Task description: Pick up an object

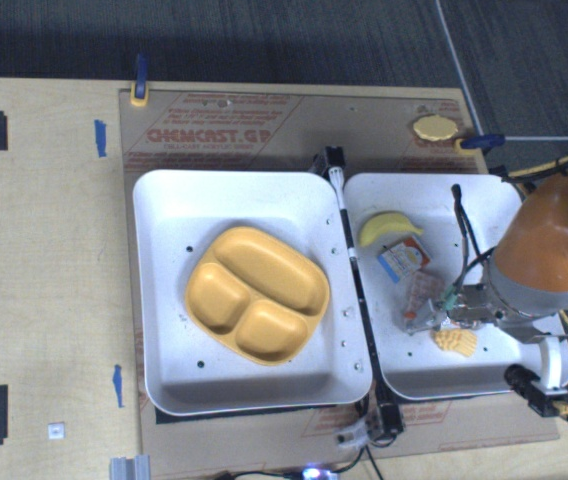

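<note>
At the far left we see bare bench [44,298], then the left bin [154,268], which holds a yellow three-compartment tray [256,293] lying flat near its middle. Moving right, the right bin [484,193] holds the loose objects: a yellow banana [388,228] at its far left, a small red-and-white packet [402,261] just nearer than that, a clear crinkled wrapper [421,303] nearer again, and a yellow waffle-like piece [454,341] toward the near side. The gripper [456,308] sits low over the wrapper and the waffle piece, with the arm [549,243] entering from the right. We cannot tell how the gripper is set, nor whether it has anything. As we judge it, the pick is at the reaching stage: every object rests in the bin, so grasp and lift remain.
</note>
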Robot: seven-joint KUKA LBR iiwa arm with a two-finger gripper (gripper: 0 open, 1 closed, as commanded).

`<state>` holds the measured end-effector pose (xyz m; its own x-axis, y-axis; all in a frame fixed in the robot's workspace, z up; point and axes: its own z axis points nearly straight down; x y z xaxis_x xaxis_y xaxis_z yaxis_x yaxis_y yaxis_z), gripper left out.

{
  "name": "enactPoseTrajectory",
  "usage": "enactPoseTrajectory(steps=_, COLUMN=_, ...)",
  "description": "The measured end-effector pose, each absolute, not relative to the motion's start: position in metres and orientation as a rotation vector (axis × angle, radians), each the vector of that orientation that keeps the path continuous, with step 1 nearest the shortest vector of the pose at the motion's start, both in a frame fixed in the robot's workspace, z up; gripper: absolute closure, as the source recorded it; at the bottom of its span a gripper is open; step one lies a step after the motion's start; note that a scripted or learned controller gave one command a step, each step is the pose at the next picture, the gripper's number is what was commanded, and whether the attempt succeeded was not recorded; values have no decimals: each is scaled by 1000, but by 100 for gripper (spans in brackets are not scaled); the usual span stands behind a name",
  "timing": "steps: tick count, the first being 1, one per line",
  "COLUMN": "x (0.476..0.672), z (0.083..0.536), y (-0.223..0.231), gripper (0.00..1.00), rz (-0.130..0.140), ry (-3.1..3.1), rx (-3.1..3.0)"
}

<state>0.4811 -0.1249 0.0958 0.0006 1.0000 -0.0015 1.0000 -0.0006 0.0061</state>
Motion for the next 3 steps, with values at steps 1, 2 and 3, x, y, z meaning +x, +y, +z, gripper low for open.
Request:
enactPoseTrajectory(steps=1, x=481, z=86, y=-92, gripper=0, rz=4, ry=2220, rx=2219)
enactPoseTrajectory(steps=2, x=482, z=96, y=-92, gripper=100, rz=7, ry=2217, rx=2217)
enactPoseTrajectory(steps=3, x=527, z=185, y=-6, gripper=100, rz=2, ry=2223, rx=2221)
